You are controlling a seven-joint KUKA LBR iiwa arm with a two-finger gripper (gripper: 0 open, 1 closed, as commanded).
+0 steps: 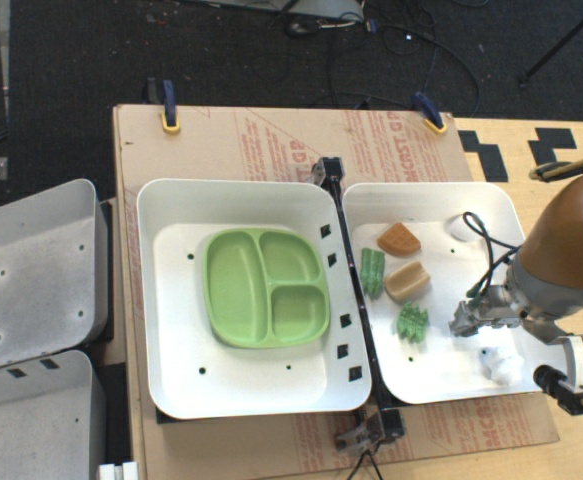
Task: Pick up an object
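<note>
A green divided plate (267,288) is seen in the left bin (161,268). The gripper (476,318) is lowered into the right bin (441,200) beside a white object (502,364); its state cannot be told.

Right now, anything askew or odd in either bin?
Nothing stands out. The green divided plate lies flat in the left bin, slightly rotated. The orange piece, tan block and two green items sit loose, unspilled, in the right bin.

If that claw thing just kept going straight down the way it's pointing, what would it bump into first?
Most likely the bare floor of the right bin. The gripper points down beside the small green object, seemingly just right of it, though depth is hard to judge.
</note>
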